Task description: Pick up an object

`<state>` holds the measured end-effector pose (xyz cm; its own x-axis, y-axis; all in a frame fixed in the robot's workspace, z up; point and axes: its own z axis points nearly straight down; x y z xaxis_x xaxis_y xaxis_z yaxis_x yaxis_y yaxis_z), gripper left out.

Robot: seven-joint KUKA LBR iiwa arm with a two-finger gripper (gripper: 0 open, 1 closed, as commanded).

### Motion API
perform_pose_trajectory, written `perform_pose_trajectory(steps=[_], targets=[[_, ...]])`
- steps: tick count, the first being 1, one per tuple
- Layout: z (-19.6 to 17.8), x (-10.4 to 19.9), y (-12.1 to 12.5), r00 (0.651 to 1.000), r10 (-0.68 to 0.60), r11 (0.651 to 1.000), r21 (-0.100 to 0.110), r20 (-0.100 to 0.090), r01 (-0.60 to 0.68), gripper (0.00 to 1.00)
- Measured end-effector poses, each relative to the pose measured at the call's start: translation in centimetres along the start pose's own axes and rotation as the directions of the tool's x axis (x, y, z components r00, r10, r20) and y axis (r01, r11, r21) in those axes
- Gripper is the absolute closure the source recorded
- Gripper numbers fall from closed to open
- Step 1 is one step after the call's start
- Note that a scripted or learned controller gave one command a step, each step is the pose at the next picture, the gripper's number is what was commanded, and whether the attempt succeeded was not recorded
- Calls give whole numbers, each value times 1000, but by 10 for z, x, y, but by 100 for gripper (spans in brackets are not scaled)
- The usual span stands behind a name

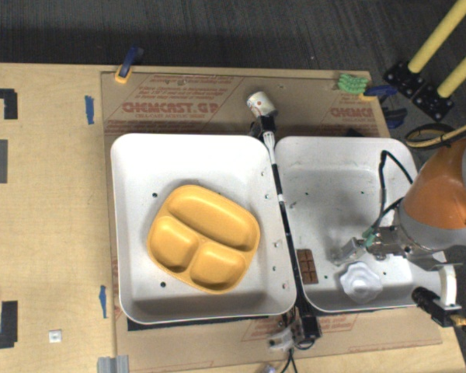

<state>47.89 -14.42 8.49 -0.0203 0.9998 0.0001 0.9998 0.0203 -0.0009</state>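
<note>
Best lowered squarely onto the white cap [360, 280] just below the gripper [357, 247], grip state impossible to tell, avoiding the brown block [306, 266] beside.

Left bin [132, 208]: yellow divided tray [204, 237] fills the middle; bare margin along the walls.
Right bin [326, 162]: far half bare; brown block [306, 266], white object [359, 280] crowd the near edge.
</note>
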Motion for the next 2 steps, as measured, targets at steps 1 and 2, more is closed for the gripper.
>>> perform_pose_trajectory(steps=[1, 2], targets=[[-27, -71, 24, 998, -64, 998, -3, -3, 64, 0], [-1, -23, 2, 893, -449, 893, -5, 3, 450, 0]])
